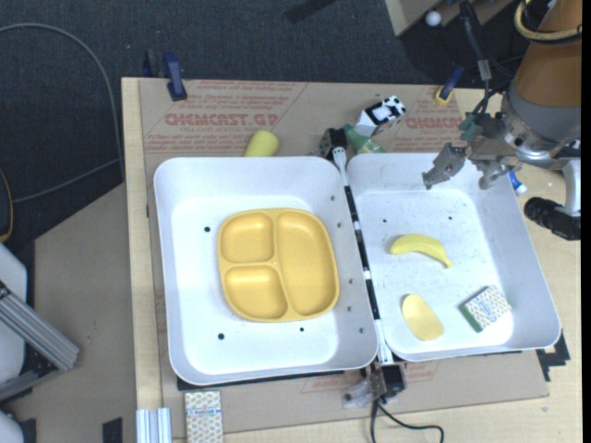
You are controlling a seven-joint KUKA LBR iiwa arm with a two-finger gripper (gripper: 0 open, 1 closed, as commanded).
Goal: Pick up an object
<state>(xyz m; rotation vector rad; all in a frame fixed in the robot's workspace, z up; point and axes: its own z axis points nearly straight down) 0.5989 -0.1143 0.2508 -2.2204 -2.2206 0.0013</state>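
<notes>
The right bin (517, 247) holds a yellow banana (420, 247) near its middle, a flat yellow oval piece (422, 317) toward the front, and a small green and white sponge block (486, 307) at the front right. My gripper (464, 173) hangs over the bin's far edge, above and to the right of the banana. Its two fingers (441, 169) are spread apart with nothing between them. The left bin (185, 201) holds a yellow divided plate (277, 264).
Behind the left bin on the cardboard bench lies a small yellow object (262, 143). A black and white toy (383, 113) and a blue clamp (172, 75) sit along the back. A black divider (360, 247) runs between the bins.
</notes>
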